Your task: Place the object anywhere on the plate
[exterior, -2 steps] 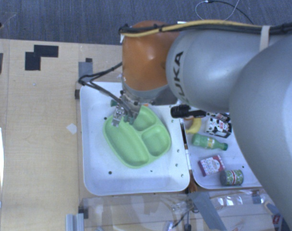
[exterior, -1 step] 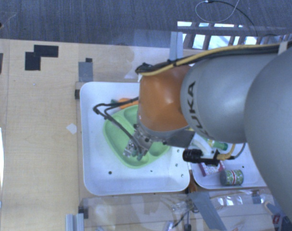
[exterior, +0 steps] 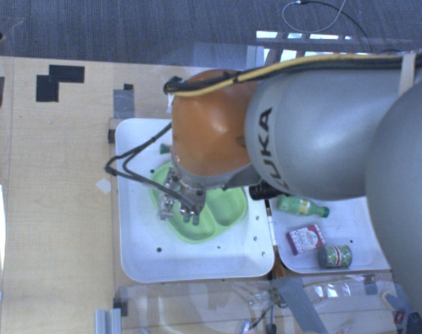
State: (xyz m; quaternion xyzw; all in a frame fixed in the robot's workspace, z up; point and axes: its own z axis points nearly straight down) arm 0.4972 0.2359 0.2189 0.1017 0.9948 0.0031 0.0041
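Note:
A light green plate [exterior: 223, 213] lies in the left white bin [exterior: 190, 264]. My gripper [exterior: 181, 206] hangs low over the plate's left part, beneath the orange band of the arm. The arm hides the plate's upper part and much of the bin behind it. I cannot make out any object at the gripper. In the right bin [exterior: 360, 223] lie a green bottle [exterior: 302, 206], a red packet [exterior: 306, 239] and a green can [exterior: 334, 256].
The big grey arm [exterior: 322, 124] crosses the view from the right and covers the upper half of both bins. A black cable [exterior: 131, 160] loops off the wrist over the left bin's left side. Pale wooden bench [exterior: 51, 207] stretches to the left.

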